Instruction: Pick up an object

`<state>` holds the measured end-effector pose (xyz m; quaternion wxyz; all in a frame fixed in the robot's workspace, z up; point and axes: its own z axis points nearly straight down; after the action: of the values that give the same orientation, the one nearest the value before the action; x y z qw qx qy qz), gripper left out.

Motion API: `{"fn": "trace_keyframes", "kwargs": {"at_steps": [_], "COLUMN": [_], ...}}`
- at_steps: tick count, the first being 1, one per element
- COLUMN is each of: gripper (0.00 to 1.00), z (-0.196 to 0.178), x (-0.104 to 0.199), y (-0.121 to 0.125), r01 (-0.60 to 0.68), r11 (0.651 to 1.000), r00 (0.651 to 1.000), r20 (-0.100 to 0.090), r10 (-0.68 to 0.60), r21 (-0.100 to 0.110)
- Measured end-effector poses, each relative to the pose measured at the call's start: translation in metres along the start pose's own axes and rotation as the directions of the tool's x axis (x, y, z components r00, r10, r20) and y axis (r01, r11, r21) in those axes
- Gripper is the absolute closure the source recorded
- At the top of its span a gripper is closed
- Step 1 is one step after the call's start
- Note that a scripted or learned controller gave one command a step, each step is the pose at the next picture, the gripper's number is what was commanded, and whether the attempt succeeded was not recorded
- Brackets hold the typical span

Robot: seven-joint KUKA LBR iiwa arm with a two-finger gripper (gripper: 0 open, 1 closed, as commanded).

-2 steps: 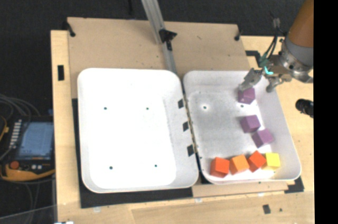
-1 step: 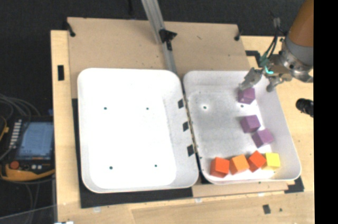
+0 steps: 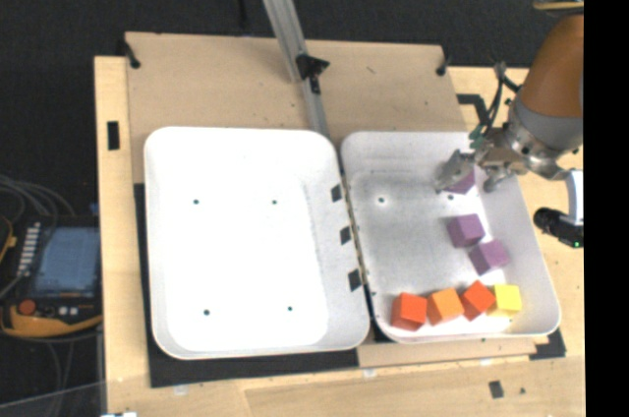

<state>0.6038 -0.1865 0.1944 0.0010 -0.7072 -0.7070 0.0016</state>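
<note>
Camera view: my gripper (image 3: 470, 171) hangs over the right bin (image 3: 393, 238), upper right part, w/ a purple block (image 3: 464, 181) seen between its fingers. Two more purple blocks (image 3: 466, 229) lie just below it. Along the bin's front edge: orange blocks (image 3: 410, 310) and a yellow block (image 3: 508, 297), well apart from my gripper.

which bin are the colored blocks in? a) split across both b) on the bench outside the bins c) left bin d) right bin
d, since the purple blocks and the row of orange, red and yellow blocks all lie inside the right bin, along its near and right side.
</note>
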Motion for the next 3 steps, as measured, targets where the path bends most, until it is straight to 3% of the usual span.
{"fn": "trace_keyframes", "kwargs": {"at_steps": [2,3], "gripper": [0.0,1.0], "z": [0.098,0.085], "x": [-0.009,-0.011], "y": [-0.007,-0.006], "r01": [-0.002,-0.008], "r11": [1.0,1.0], "r00": [1.0,1.0], "r20": [0.002,0.002], "r10": [0.002,0.008], "r21": [-0.007,-0.011]}}
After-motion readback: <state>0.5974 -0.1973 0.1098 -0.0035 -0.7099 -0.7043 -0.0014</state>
